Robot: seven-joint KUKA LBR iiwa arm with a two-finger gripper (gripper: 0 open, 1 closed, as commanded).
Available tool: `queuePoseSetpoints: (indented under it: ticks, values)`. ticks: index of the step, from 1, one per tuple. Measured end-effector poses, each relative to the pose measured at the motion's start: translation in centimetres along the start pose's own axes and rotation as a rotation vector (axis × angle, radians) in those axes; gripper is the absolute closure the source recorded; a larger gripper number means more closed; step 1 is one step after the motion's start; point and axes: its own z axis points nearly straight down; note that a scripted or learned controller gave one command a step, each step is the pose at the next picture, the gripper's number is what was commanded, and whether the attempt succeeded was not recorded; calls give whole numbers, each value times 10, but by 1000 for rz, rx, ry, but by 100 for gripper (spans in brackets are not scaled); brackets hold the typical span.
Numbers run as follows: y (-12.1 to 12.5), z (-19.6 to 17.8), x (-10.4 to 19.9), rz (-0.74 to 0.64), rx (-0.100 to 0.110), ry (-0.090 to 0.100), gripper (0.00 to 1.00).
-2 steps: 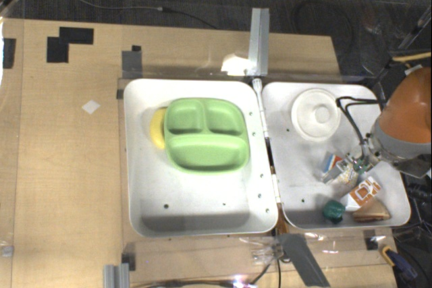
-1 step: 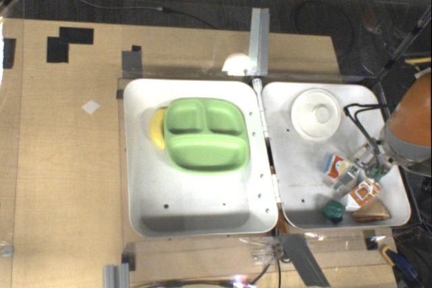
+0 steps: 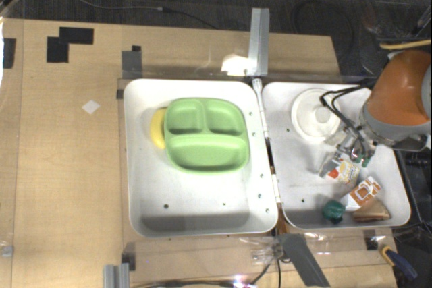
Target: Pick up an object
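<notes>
1. on the bench, two shallow white bins are set side by side: the left bin and the right bin.
2. in the left bin, a green divided plate is seen lying flat, with a yellow object tucked at its left edge and partly hidden under it.
3. over the right bin, the arm is seen reaching in from the right, with its orange band above the wrist.
4. the pincer is lowered near the middle of the right bin, just above a small white-and-orange packet; whether it is released or clenched cannot be told, since the tips are too small and cluttered.
5. a clear round cup is seen at the far side of the right bin, near the pincer's cables.
6. a green round object is lying near the front wall of the right bin.
7. an orange-and-white carton and a brown flat piece are lying just beside each other at the front right corner.
</notes>
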Motion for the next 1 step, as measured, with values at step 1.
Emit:
queuePoseSetpoints:
  ticks: [1]
  values:
    - [-25,6,-7,-65,0,-2,0]
